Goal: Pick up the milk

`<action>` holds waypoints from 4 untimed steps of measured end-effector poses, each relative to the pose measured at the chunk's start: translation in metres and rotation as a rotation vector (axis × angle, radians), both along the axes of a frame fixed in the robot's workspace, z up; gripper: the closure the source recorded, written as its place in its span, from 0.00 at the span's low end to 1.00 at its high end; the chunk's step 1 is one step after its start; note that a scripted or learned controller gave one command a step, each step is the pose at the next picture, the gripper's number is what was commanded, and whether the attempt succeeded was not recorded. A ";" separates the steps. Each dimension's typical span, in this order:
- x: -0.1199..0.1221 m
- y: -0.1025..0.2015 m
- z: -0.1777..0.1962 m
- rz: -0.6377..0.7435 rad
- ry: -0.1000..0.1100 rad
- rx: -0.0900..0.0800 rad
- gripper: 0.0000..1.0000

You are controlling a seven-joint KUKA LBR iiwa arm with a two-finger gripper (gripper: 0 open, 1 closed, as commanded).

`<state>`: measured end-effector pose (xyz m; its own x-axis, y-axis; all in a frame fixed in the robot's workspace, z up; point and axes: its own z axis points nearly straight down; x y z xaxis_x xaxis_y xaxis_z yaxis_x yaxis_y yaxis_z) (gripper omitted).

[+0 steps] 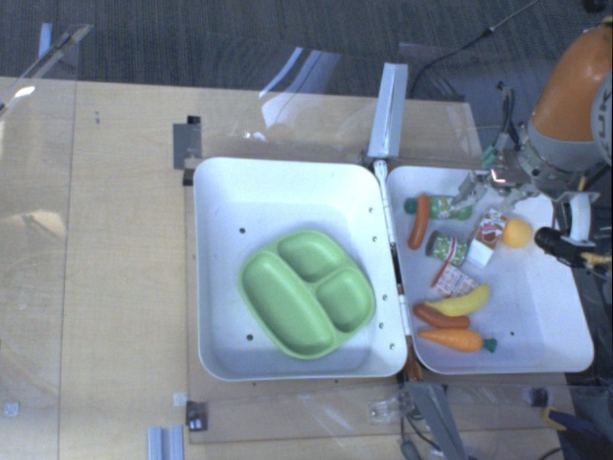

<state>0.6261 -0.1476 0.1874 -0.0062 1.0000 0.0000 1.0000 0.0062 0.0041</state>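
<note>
The milk (489, 230) is a small red and white carton lying in the right bin (556, 338), near its upper middle, with its white end pointing down-left. My gripper (495, 191) hangs just above the carton at the bin's far edge, fingers spread open and nothing between them. The carton lies apart from the fingertips, a short way toward the front.
A yellow-orange ball (517, 234) touches the milk's right side. A green can (446, 247), green bottle (446, 207) and sausage (419, 220) lie to its left. A red-white packet (454, 278), banana (461, 302) and carrot (452, 338) lie in front. The left bin (220, 209) holds a green divided plate (306, 290).
</note>
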 end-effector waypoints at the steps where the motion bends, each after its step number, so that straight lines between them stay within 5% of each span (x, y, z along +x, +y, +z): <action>1: 0.012 -0.045 -0.079 -0.008 -0.004 -0.002 0.00; 2: -0.079 -0.029 -0.097 0.072 -0.010 -0.004 0.00; 3: -0.076 -0.028 -0.085 0.075 -0.019 -0.006 1.00; 4: -0.051 0.020 0.000 0.001 -0.004 -0.001 1.00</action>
